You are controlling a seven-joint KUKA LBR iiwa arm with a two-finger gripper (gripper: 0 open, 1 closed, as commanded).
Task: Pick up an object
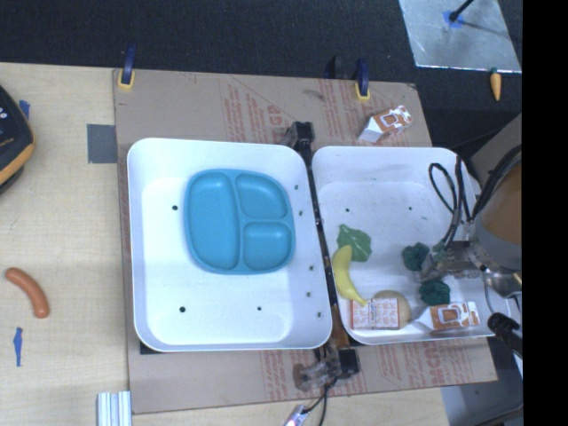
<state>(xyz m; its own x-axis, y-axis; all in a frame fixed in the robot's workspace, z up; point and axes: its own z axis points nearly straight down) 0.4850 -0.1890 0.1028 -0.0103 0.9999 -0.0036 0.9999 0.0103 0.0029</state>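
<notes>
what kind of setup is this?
Likely a lab bench for robot pick-and-place trials: two white bins on clamped cardboard, toy food such as a banana, a blue divided plate, and the arm's end effector over the right bin.

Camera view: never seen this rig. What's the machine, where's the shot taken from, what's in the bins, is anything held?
This is a single fixed camera above a bench, looking down at a slant. The machine is a grey robot arm reaching in from the right edge; its tool hangs low over the right bin. Whether the tool grips anything cannot be told here.

The left bin holds a blue divided plate. The right bin holds a banana, a green leafy piece, two dark green pieces by the tool, a potato-like lump and two small cartons. Outside the bins, another carton lies on the cardboard and a sausage lies on the bench at left.
</notes>
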